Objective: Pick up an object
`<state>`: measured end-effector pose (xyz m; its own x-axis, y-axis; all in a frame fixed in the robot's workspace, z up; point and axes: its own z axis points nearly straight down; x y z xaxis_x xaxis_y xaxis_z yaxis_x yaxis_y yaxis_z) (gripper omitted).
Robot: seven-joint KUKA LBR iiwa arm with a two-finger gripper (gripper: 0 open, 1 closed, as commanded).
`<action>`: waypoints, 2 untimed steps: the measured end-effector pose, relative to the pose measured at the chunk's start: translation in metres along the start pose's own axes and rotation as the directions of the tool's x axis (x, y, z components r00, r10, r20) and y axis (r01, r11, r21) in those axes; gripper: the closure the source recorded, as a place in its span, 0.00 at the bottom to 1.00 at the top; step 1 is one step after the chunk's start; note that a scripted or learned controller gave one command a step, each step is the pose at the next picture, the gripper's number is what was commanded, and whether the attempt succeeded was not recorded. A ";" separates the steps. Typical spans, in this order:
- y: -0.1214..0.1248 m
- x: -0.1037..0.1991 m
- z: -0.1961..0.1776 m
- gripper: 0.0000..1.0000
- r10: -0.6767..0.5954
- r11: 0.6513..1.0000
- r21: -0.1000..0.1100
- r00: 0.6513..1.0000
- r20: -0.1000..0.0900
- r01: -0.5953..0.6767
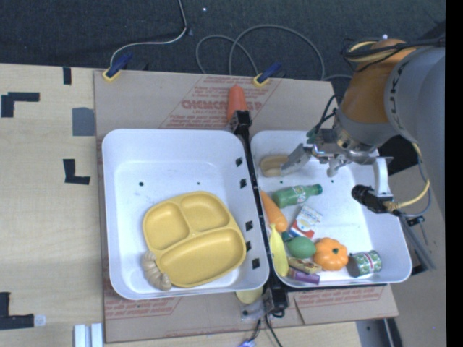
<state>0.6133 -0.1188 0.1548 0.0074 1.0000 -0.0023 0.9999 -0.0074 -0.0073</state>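
Note:
My gripper (313,163) hangs over the far part of the right bin (387,230), fingers spread open with nothing between them. Its left finger (293,159) is close to a tan rounded object (272,165) at the bin's far left corner. Just in front of the gripper lies a green bottle (296,194). Further forward are a carrot (273,210), a white packet (309,217), a yellow banana-like piece (278,250), a green fruit (300,247), an orange pumpkin (331,253) and a small can (364,263).
The left bin (123,165) holds a yellow divided plate (194,237) and a beige lumpy object (153,270) at its front left. An orange-handled clamp (236,101) sits at the far end of the divider between the bins. Cables run behind the bins.

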 end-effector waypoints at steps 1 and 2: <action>-0.023 0.009 0.065 0.00 -0.007 1.000 -0.029 1.000 0.009 0.007; 0.014 0.026 0.067 0.00 -0.011 1.000 -0.017 1.000 0.000 0.011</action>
<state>0.6272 -0.0929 0.0872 -0.0032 1.0000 -0.0027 1.0000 0.0032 0.0093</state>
